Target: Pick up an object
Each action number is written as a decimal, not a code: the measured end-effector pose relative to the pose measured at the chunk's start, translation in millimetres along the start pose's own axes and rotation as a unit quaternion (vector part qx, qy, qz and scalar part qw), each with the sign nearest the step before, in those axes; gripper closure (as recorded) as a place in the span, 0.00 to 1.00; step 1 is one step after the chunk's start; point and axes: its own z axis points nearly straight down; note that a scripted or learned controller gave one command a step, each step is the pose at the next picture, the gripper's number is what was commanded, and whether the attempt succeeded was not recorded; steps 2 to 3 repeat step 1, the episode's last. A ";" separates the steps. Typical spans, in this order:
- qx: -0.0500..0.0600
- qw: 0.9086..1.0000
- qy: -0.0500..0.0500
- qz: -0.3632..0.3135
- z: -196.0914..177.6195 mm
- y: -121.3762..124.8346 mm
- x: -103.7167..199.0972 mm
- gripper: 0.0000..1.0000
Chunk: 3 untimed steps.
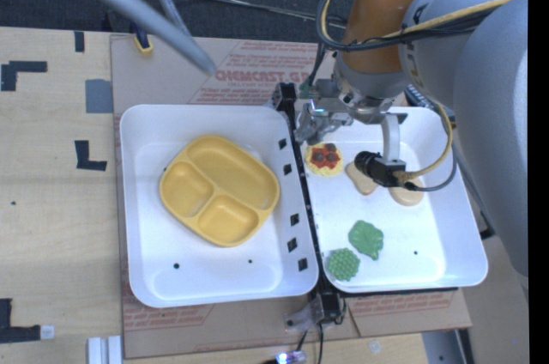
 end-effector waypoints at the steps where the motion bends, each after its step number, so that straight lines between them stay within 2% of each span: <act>1: 0.000 1.000 0.000 0.000 -0.8 -18.5 47.3 1.00; 3: 0.000 1.000 0.000 0.000 -0.8 -18.5 47.3 1.00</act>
